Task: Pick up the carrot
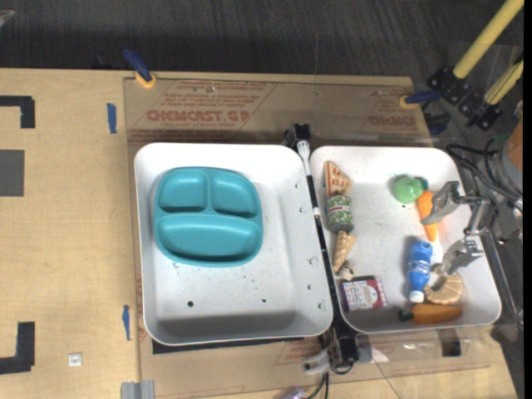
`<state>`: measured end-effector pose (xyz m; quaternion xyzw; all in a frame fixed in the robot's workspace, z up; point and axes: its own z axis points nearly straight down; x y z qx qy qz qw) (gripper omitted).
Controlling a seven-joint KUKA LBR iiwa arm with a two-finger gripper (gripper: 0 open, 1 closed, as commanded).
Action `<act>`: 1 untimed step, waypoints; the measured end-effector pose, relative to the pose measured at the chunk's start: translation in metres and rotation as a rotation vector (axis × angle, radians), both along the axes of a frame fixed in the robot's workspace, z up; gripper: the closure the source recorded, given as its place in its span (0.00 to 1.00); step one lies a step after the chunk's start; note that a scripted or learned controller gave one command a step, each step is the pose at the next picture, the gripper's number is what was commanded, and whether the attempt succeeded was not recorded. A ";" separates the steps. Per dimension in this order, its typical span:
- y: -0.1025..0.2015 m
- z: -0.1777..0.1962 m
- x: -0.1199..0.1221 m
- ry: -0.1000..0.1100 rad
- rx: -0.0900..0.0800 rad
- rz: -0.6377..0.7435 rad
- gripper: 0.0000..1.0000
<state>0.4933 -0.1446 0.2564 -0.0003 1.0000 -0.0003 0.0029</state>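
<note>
Leftward, the left bin (pixel 166 306) holds a teal divided plate (pixel 208 215), while the right bin (pixel 378 160) carries the clutter: a green can (pixel 339 213), a small red box (pixel 363 293), a blue bottle (pixel 419 266) and a green ball (pixel 408 189). Over that bin's right side the gripper (pixel 455 226) hangs with its fingers spread and bare, the far finger just beside a small orange piece (pixel 427 207). The carrot (pixel 434 312) lies at the near right corner, touching a round tan biscuit (pixel 446 288).

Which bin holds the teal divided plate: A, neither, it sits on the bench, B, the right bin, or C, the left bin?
C: the teal plate lies inside the left bin, while the right bin holds the small items.
</note>
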 end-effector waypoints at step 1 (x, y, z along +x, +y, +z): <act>-0.041 -0.115 0.037 0.008 0.003 0.123 0.00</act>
